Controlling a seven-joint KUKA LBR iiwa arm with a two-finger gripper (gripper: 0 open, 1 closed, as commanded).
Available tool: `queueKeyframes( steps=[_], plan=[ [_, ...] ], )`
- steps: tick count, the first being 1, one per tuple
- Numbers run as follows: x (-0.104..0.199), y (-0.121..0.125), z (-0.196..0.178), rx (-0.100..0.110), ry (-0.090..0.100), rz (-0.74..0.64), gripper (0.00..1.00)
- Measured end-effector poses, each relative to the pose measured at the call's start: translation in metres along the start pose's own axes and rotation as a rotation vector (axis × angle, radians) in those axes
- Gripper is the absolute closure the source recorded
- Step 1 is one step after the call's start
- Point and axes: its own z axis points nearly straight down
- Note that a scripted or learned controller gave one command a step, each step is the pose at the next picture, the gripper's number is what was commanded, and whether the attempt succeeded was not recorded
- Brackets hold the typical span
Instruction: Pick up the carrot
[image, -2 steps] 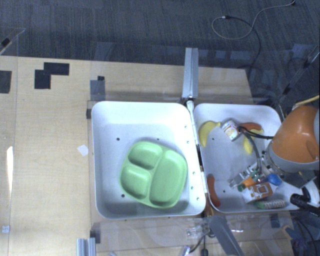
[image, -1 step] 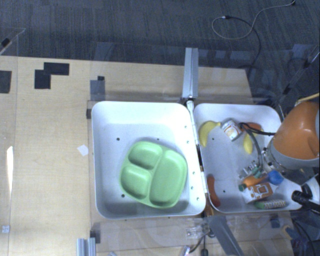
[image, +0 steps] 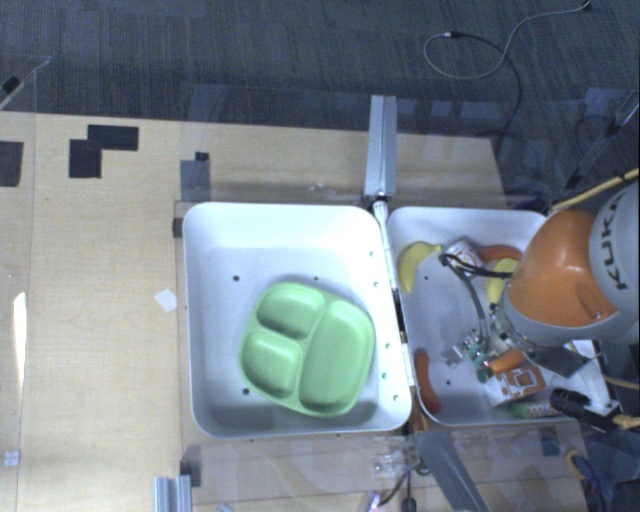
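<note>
Two white bins sit side by side on the bench. The left bin (image: 210, 300) holds one green divided plate (image: 308, 347) with three compartments. In the right bin (image: 450, 400), the arm (image: 570, 270) hangs low over the clutter, its gripper (image: 487, 357) down among the items; I cannot tell its state. One carrot (image: 503, 359) lies just beside it. One yellow banana (image: 417, 262) lies near the divider, and one red sausage (image: 427, 382) rests along the front wall.

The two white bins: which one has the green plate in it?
The left bin. The green divided plate lies in it, while the right bin holds small food items under the arm.
</note>
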Motion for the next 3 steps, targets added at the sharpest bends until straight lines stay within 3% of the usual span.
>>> queueKeyframes(
  steps=[2, 3],
  plan=[
    [-0.001, 0.005, -0.019, -0.008, -0.005, -0.005, 1.00],
    [-0.070, -0.036, 0.004, -0.007, -0.005, 0.089, 1.00]
  ],
)
